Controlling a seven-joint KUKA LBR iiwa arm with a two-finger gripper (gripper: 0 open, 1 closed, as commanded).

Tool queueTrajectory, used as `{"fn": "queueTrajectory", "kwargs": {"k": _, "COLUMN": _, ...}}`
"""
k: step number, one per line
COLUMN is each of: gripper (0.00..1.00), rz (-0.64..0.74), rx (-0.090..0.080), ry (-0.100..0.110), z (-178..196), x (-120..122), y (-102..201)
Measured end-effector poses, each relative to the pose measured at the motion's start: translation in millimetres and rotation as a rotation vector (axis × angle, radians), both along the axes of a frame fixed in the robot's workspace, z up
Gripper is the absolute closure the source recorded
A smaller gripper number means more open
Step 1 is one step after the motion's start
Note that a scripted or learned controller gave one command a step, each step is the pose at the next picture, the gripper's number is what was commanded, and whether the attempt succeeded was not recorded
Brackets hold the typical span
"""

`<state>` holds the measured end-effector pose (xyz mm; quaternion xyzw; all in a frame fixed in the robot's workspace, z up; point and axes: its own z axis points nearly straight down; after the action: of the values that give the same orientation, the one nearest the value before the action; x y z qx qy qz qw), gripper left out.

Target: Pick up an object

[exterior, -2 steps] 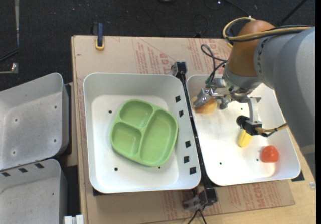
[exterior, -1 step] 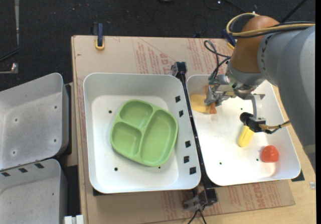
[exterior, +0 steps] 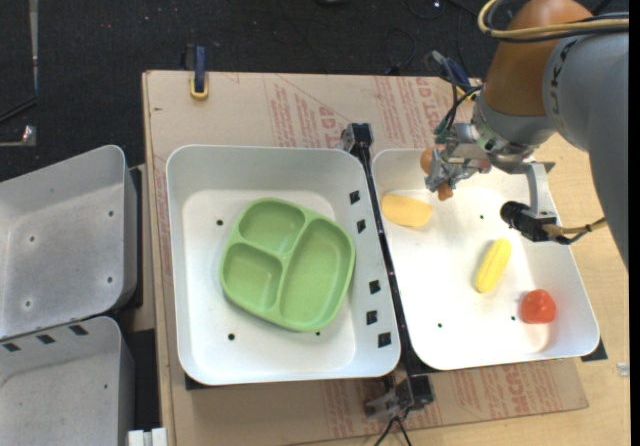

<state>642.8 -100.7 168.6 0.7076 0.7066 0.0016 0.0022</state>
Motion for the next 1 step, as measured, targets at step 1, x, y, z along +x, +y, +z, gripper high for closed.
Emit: {"fn": "queueTrajectory", "kwargs": {"k": 1, "gripper": 1.00, "rz": 0.004, "rx": 0.000, "ry": 0.001, "z": 42.8, "x": 2.7, "y": 2.8}}
